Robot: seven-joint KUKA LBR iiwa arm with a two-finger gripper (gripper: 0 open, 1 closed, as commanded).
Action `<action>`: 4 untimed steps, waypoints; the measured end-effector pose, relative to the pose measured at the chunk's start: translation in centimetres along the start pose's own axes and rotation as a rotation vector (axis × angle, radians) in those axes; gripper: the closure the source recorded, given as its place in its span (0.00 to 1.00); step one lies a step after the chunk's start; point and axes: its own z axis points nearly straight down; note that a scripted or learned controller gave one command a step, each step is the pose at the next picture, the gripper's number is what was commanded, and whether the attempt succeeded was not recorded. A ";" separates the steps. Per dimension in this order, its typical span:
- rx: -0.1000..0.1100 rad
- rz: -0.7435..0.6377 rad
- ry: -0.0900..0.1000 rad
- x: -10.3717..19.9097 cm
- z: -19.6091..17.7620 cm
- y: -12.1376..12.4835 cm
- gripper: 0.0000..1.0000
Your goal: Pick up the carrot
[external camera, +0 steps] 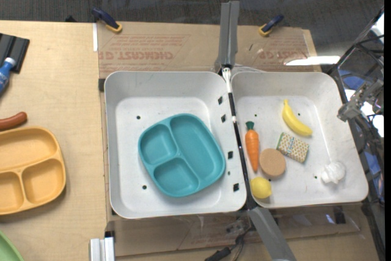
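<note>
Looking down at a slant on two shallow white bins, smooth moulded plastic with rounded corners, sitting side by side on a sheet of brown cardboard (159, 49) pinned at its far edge by two blue-and-orange clamps (107, 19).

Holding, in the left bin (122, 131), one glossy teal plate (180, 154), oval and split into three compartments.

Holding, in the right bin (327, 95), several small things. Lying just beside that bin's left wall, green tip pointing to the far side: the carrot (252, 147), orange, tapered and smooth. Touching or nearly touching its near end on the right: a flat round tan disc (272, 163). Sitting just in front of both, by the near wall: a yellow lemon (261, 187). Leaning against the disc's right side: a small patterned rectangular block (292, 147). Curving beyond that: a yellow banana (296, 119). Resting apart, near the right wall: a white crumpled lump (333, 173) (too blurred to name).

Hanging over the right bin's right rim, well apart from the carrot: the gripper (356, 106), a grey metallic shape tangled with cables, too blurred for telling whether open or closed.

Showing at the left edge, partly cut off: a yellow-orange divided tray (27, 171) on pale wood.
</note>
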 end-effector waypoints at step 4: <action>-0.003 -1.020 -0.003 -6.7 5.9 5.8 1.00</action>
